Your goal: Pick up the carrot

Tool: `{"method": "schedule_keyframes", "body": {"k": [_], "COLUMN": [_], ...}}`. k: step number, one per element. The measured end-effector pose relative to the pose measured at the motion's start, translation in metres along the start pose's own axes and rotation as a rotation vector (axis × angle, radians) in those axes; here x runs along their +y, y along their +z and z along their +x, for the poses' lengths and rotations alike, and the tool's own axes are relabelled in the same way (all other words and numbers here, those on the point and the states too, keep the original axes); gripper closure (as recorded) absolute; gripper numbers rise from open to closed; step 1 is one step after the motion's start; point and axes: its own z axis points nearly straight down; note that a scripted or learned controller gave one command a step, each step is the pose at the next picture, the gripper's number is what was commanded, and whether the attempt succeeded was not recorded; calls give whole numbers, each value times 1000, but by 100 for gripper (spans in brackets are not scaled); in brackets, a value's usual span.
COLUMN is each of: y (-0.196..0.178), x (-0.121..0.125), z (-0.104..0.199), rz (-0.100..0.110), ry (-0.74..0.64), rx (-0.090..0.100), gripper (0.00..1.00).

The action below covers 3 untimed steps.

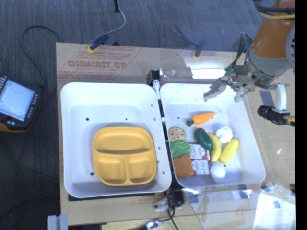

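carrot (202,118) lies flat in the right bin (249,143), upper middle, green top pointing left, just above the cucumber (203,138) and banana (215,147). gripper (224,92) above it, apart, fingers spread, nothing between them. yellow tray (124,155) in left bin (76,128)

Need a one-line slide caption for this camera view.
Open pincer hovers above the carrot in the right bin; yellow tray in the left.
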Motion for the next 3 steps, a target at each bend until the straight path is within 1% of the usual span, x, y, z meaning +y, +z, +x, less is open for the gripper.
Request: {"method": "schedule_keyframes", "body": {"k": [1,2,3], "y": [166,161,78], "x": [11,8,15], "z": [-21,-21,49], "rz": [-8,3,-6], "ry": [-11,-11,181], "rx": [-2,-1,1], "gripper": [0,100,100]}}
